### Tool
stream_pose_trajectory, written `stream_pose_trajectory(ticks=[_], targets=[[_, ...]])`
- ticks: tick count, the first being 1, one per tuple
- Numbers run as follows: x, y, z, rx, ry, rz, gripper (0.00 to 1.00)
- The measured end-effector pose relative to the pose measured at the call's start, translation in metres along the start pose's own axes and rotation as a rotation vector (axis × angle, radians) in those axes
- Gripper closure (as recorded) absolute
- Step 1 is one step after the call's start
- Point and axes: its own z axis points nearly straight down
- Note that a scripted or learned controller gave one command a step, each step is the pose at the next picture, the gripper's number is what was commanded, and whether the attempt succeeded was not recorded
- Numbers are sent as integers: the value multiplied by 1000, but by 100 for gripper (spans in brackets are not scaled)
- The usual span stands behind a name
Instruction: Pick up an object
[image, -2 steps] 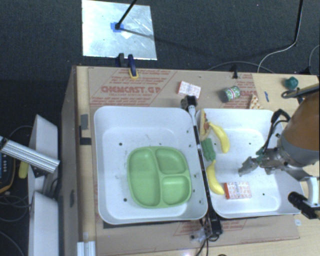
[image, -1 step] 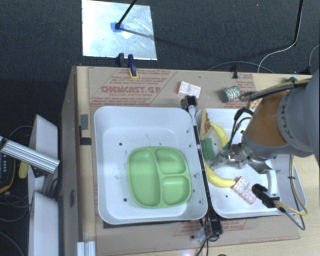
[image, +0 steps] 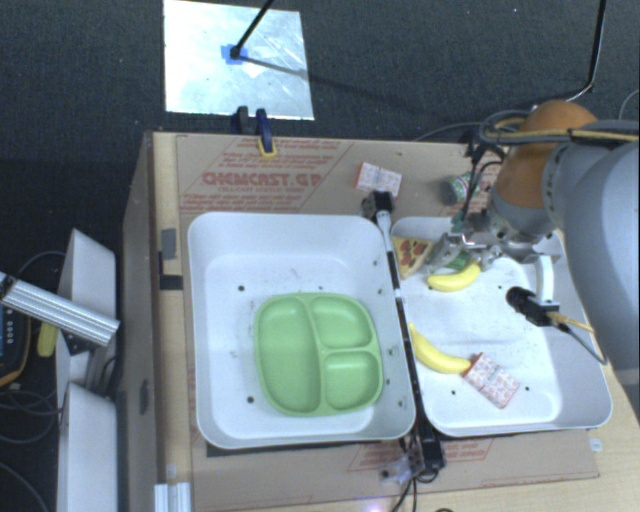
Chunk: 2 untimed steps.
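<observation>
Camera view, notes logged as an exchange between R. and K.

R: Where is the gripper (image: 463, 251)?

K: Low over the far end of the right bin (image: 592, 402), just above the upper banana (image: 452, 279), possibly touching it. Its own body hides the tips, so I cannot tell whether the jaws are apart or together. Nothing is visibly held.

R: So the likely target is that banana?

K: That is my judgement, from closeness alone. It lies flat on the bin floor, curved, just beside a pizza slice (image: 410, 256) near the wall shared with the left bin (image: 222, 300). A second banana (image: 438, 354) lies nearer the camera, next to a red-and-white packet (image: 491, 380).

R: How should it handle?

K: Probably a light toy with a smooth, glossy skin, so it may be slippery. It looks stiff enough to keep its shape under a squeeze. The rounded section may roll or squirt out if pinched off-centre.

R: Where should it be gripped?

K: Across the thick middle of the curve, with the jaws closing on the two long sides. The tapered ends offer little to bear on. It must be approached from above, as it lies flat on the floor.

R: Any risks?

K: The pizza slice is close enough to be nudged or caught along with it. The green plate (image: 318, 352) in the left bin and the desk (image: 262, 180) beyond are well clear of the work.
</observation>
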Motion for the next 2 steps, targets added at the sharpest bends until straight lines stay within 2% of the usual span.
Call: stream_pose_trajectory(ticks=[1,2], targets=[[0,1,-11,-3,-1,-5,100],[52,-31,-101,-4,1,-1,100]])
